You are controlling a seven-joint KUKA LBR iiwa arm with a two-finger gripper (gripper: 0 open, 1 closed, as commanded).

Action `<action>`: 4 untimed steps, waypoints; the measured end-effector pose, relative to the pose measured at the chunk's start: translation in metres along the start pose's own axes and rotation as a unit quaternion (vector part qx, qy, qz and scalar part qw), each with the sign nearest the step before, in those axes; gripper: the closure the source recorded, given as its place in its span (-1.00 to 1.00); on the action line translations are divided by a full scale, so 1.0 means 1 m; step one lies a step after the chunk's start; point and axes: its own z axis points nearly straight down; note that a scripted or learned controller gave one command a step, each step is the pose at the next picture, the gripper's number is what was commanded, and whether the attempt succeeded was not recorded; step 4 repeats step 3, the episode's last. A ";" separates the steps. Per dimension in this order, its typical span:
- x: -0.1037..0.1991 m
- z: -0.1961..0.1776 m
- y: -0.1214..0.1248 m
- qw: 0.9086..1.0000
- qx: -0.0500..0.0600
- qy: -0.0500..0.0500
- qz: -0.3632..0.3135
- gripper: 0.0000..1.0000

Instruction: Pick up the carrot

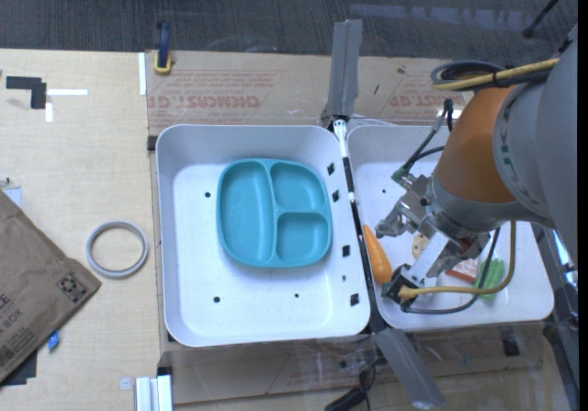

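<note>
The orange carrot (377, 256) lies in the right bin (369, 161), close against its left wall and pointing toward the front. My gripper (402, 222) hangs low over the bin just right of the carrot, under the orange-banded wrist. The arm hides most of the gripper. Nothing can be seen held in it.
A green object (493, 274) and a small red-orange piece (462, 277) lie in the right bin's front right, partly under the arm. A blue divided plate (274, 213) sits in the left bin (184, 244). A tape ring (117, 247) and a cardboard box (28, 285) rest on the bench at left.
</note>
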 end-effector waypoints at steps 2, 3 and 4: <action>0.018 0.000 -0.017 0.956 0.000 0.000 0.292 1.00; 0.018 0.000 -0.017 0.956 0.000 0.000 0.293 -1.00; 0.018 0.000 -0.017 0.956 0.000 0.000 0.293 -1.00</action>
